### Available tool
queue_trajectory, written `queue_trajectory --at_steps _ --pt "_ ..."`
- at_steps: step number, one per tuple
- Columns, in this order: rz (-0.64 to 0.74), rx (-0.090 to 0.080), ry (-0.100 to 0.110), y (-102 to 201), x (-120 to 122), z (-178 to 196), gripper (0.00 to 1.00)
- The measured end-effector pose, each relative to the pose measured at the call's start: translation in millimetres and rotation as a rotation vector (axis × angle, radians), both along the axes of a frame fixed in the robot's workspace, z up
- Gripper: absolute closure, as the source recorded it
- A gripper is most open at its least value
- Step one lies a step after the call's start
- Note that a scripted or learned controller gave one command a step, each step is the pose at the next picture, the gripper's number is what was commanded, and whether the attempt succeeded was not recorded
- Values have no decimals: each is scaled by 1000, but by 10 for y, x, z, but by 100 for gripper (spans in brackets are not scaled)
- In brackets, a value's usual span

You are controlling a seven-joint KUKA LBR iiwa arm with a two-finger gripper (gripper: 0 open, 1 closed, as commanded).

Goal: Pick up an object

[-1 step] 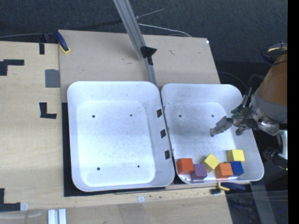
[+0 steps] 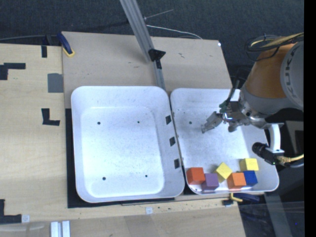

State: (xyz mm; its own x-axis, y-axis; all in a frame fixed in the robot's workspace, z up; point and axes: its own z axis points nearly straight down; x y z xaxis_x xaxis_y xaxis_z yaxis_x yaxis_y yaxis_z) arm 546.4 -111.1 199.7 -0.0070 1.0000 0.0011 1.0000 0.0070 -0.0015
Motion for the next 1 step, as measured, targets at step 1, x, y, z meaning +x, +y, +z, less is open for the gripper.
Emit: queue_trajectory --at_steps 1 --pt "-3 0 -3 326 -618 667 0"
